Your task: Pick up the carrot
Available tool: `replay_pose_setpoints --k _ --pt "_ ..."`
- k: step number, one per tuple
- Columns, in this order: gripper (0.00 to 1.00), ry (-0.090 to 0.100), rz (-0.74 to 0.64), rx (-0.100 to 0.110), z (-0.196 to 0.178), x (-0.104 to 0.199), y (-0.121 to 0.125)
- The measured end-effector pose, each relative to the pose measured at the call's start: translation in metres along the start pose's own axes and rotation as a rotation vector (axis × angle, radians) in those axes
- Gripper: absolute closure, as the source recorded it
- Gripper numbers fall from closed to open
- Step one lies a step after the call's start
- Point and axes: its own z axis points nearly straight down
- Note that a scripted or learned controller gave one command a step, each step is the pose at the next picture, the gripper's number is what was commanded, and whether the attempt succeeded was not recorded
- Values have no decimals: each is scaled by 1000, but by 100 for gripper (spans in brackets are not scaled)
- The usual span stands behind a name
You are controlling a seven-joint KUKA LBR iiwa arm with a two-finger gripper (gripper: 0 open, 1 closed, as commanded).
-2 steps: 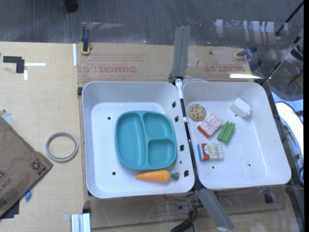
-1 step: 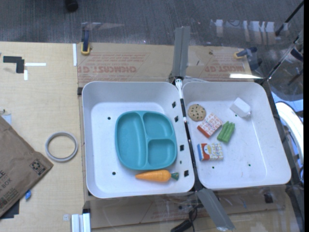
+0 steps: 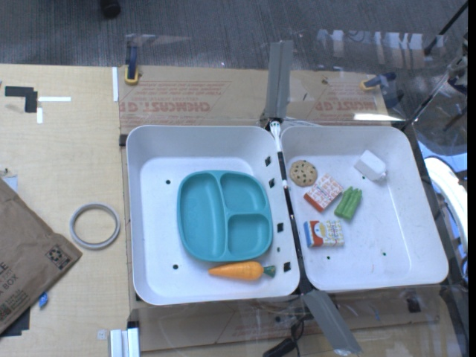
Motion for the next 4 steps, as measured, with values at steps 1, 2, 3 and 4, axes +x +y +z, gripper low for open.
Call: replay_pose_setpoints --k 1,2,3,4 --pt "100 1 -37 -1 -1 -52 7" --pt "100 1 -397 -2 0 -29 21" --pt "100 2 -309 -3 -1 -5 25" --pt "100 1 -301 -1 -1 4 6"
